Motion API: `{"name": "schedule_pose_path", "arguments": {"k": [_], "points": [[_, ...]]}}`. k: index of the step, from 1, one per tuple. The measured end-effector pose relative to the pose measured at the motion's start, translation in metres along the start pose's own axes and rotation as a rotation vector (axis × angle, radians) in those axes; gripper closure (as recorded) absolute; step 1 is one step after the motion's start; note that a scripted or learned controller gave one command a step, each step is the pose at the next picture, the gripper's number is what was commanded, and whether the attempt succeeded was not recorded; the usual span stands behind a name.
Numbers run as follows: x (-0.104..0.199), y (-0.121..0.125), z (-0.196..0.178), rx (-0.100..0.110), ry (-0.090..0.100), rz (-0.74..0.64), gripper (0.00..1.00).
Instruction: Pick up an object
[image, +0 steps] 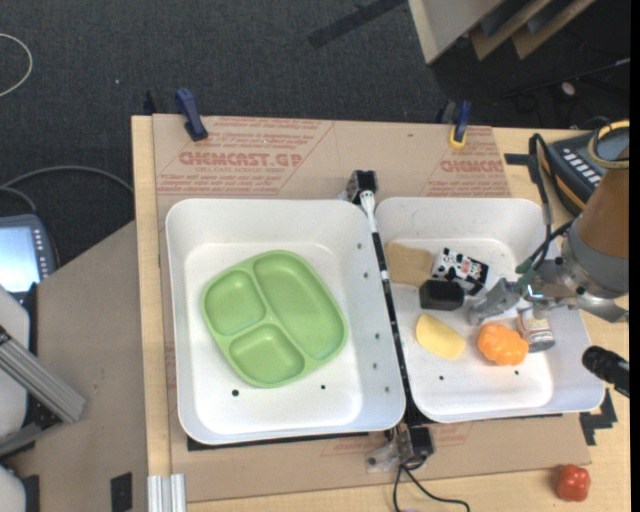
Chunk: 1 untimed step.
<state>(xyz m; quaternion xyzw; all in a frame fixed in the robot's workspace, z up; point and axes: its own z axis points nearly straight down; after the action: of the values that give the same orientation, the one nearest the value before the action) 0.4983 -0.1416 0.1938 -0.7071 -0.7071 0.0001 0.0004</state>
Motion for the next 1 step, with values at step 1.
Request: {"name": "schedule_pose_path", "arguments": {"k": [1], "points": [[-0.0057,-0.0188,0.0832,-0.006,-0.006,0.004,0.00]]}}
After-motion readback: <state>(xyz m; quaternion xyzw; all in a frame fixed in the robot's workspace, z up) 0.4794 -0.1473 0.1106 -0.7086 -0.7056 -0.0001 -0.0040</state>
